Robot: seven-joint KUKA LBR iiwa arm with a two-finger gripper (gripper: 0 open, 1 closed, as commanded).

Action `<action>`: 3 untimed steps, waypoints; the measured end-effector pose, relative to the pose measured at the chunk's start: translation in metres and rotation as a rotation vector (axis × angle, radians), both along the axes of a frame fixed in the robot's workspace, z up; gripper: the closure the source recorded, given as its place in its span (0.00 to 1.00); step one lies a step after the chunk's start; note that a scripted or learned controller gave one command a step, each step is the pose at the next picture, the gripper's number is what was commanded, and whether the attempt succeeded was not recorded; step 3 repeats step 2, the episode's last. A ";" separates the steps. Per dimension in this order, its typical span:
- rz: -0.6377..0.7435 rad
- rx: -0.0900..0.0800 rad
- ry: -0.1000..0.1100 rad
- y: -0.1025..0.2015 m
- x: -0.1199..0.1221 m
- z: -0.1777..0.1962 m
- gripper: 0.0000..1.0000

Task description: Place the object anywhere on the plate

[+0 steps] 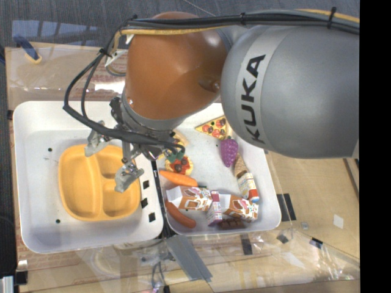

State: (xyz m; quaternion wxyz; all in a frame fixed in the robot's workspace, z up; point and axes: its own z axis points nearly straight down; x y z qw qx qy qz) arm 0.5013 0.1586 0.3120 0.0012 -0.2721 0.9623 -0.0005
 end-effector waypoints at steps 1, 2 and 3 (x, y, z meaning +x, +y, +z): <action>0.000 0.000 0.000 0.000 0.000 0.000 0.00; 0.000 0.000 0.000 0.000 0.000 0.000 0.00; 0.000 0.000 0.000 0.000 0.000 0.000 0.00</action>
